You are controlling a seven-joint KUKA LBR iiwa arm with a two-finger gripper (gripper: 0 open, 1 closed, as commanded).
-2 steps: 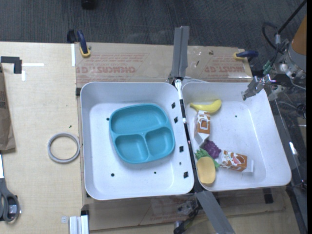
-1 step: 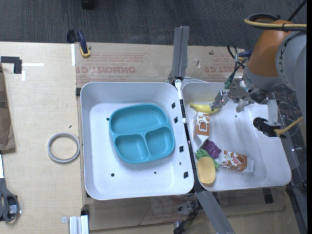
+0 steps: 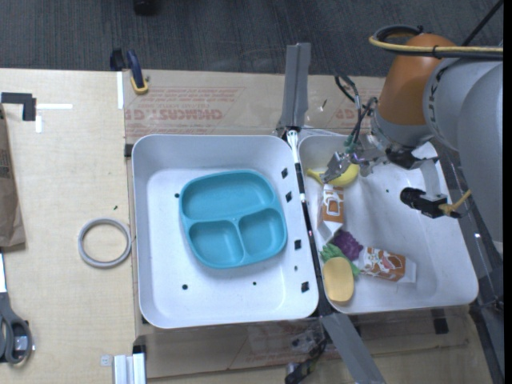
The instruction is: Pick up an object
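My gripper (image 3: 349, 165) is low in the far left corner of the right bin (image 3: 448, 290), right over a yellow banana (image 3: 341, 178) and touching or nearly touching it. The view does not show whether the banana is held. Nearer the camera along the bin's left side lie an orange-and-white packet (image 3: 332, 207), purple grapes (image 3: 347, 242) beside a green piece (image 3: 329, 253), a yellow oval object (image 3: 338, 282) and an orange-and-white carton (image 3: 386, 264).
The left bin (image 3: 152, 286) holds a blue divided plate (image 3: 234, 218). On the bench to the left lie a grey tape ring (image 3: 105, 242) and scissors (image 3: 12, 336). A blue clamp (image 3: 136, 72) sits at the back. The arm's grey body covers the right bin's far right.
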